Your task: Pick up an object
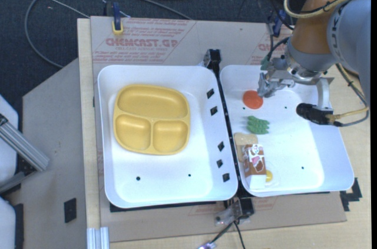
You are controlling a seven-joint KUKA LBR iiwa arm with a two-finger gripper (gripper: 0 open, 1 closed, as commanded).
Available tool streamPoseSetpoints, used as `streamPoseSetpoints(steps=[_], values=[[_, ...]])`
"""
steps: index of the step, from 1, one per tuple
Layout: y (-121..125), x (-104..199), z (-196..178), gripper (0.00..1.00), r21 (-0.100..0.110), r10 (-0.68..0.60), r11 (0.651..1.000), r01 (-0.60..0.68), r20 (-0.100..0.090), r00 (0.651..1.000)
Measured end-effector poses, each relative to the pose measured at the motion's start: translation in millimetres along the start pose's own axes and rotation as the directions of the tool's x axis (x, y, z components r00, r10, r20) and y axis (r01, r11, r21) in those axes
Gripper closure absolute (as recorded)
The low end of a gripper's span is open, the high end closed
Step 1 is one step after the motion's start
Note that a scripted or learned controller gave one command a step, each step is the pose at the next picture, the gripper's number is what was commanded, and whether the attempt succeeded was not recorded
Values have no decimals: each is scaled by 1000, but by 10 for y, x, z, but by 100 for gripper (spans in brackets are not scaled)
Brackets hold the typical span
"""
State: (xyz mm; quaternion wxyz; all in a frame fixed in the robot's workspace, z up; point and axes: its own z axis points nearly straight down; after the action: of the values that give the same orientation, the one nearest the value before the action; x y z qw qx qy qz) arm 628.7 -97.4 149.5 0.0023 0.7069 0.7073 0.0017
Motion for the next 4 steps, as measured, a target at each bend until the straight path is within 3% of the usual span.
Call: streamPoseSetpoints(steps=[2, 4], values=[[98, 51, -950, 100, -1, 0, 1000, 0, 0, 1000], [-291, 1125, -817, 100, 11, -4, 1000, 4, -4, 1000]])
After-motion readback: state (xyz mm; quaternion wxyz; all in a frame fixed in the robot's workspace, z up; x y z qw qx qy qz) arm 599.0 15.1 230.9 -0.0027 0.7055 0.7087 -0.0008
